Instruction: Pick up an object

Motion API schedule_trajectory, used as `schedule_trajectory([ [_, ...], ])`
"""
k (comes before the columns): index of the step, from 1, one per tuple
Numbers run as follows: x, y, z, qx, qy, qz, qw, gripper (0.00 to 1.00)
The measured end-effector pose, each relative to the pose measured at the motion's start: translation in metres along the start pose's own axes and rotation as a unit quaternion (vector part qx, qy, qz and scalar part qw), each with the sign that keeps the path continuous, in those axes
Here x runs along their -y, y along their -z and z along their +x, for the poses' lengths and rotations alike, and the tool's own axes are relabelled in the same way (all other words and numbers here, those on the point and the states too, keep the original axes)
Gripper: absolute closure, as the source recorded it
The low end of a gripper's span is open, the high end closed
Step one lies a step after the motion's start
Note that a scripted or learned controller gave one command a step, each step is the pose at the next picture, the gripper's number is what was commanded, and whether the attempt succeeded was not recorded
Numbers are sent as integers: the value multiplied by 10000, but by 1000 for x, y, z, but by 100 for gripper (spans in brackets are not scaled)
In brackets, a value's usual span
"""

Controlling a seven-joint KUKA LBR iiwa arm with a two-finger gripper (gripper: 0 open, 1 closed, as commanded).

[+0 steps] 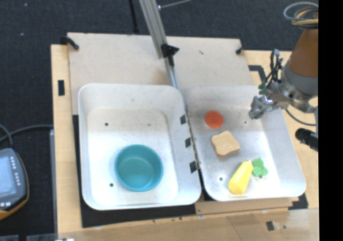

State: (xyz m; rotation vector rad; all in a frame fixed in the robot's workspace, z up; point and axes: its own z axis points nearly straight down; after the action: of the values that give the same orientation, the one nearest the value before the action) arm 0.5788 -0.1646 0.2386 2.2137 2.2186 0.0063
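In the right bin lie a round red-orange piece, a tan toast-shaped piece, a yellow piece and a small green piece touching it. My gripper hangs over the bin's upper right part, to the right of the red-orange piece and apart from it. Nothing shows between its tips.
The left bin holds a teal bowl near its front. A slanted metal rod runs from the top of the view down to the gap between the bins. A handheld device lies at the far left.
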Motion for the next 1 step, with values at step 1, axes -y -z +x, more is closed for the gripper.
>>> schedule_trajectory([
  [1,-2,41,-1,-2,4,8,10000,100],
])
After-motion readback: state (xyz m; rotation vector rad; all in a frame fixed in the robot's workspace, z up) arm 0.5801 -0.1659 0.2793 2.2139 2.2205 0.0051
